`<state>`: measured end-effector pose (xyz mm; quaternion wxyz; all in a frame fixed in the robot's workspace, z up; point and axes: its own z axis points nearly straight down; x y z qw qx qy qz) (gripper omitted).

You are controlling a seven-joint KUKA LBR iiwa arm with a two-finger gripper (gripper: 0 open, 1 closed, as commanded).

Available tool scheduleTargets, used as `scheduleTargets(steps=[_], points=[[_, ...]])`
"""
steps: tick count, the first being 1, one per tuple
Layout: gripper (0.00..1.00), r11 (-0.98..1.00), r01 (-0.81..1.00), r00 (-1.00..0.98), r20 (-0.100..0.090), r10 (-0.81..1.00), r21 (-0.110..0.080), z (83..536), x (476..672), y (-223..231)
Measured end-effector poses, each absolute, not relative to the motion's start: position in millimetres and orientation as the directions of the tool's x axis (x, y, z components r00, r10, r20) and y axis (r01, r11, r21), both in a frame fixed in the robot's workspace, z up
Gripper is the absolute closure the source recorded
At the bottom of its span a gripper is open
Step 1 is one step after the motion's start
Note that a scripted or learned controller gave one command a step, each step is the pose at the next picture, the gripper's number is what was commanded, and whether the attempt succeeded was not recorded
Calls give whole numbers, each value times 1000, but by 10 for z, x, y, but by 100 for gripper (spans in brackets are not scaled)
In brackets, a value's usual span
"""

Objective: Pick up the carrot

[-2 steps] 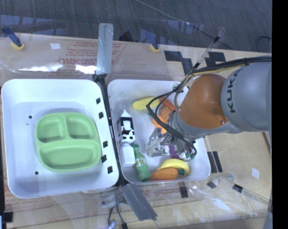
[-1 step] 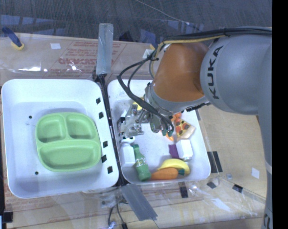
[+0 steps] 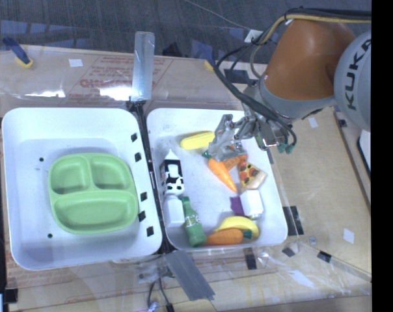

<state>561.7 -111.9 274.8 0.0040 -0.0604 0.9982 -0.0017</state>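
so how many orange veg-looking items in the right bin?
2. One carrot mid-bin just below the gripper; another orange piece at the front wall under the banana. The arm may hide more.

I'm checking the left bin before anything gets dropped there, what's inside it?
The left bin holds a green divided plate lying flat, its three compartments bare. Whatever is beneath the plate is covered and cannot be seen.

The bench (image 3: 326, 200) has a light wooden top covered with a clear plastic sheet (image 3: 86, 77). Two shallow white bins stand directly on it, side by side and touching: the left bin (image 3: 14, 174) and the right bin (image 3: 159, 125). Strips of grey tape (image 3: 143, 67) lie at the far and near edges.
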Motion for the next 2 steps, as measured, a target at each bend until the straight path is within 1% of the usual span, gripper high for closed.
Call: scheduleTargets(steps=[1,2], points=[[100,1000,10,-1000,5,10,1,1898,4875,-492],[100,987,-160,-987,-10,-160,-3,3043,4787,-660]])
